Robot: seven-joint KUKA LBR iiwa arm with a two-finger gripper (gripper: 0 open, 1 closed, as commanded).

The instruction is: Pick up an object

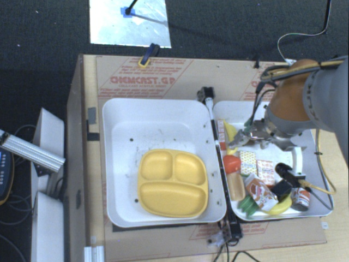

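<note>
The right bin (229,111) holds a pile of toy food. A yellow piece (229,130) lies at its left wall, with a red piece (231,162) and a tan bun (235,185) below it. A checkered packet (248,160) and a red-and-white packet (265,170) lie in the middle. A snack pack (260,193), a green piece (248,203), a banana (279,206) and a small can (300,198) sit along the front. My gripper (243,137) hangs low over the bin's upper left, right beside the yellow piece.
The left bin (125,124) holds a yellow divided plate (173,182) towards its front. A white curved piece (297,158) lies at the right of the right bin. The grey arm with its orange band (289,100) crosses the bin's back right corner.
</note>
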